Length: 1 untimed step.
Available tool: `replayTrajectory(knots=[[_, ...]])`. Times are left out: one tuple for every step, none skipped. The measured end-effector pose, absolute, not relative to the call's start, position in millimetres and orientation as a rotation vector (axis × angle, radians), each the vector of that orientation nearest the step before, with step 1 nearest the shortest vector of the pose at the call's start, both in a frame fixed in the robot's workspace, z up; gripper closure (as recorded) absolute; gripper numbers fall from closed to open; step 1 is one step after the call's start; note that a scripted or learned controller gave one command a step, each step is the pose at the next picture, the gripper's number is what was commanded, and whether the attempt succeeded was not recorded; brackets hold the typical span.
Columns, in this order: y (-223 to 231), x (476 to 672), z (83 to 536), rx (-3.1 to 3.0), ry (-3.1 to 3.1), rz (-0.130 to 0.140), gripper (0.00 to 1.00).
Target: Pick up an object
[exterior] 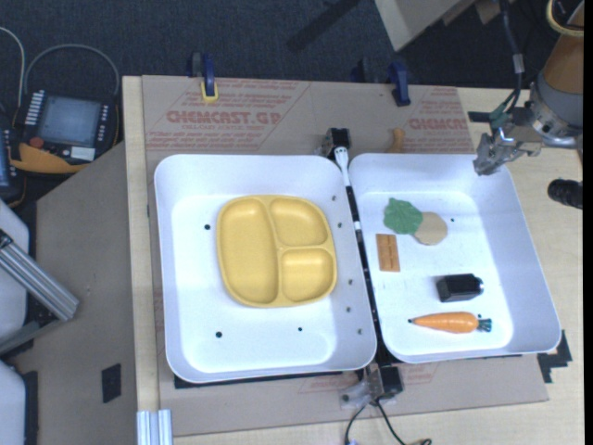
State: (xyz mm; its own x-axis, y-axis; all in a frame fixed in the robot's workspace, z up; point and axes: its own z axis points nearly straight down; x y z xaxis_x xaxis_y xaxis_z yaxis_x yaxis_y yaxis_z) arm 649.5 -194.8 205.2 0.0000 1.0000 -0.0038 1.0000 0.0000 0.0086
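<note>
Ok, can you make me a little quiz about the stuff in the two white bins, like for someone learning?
1. True or false: the yellow divided plate lies in the same bin as the toy carrot.
2. Which item touches the green leafy piece? A) black block B) tan round disc C) brown flat bar
3. Fill in: the gripper hovers near the right bin's far ____ corner.

Key: 1 false; 2 B; 3 right.

This is a robotics lab. A handheld control pendant [67, 123] with a screen lies beside the desk [139, 248], whose cardboard cover is held by blue clamps [208, 77]. Aluminium framing [37, 281] stands at the left.
</note>
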Motion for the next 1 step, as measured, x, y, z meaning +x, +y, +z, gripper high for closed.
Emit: replayTrajectory(knots=[[-194.7, 650.4, 214.7, 2.217, 2.219, 0.003, 1.00]])
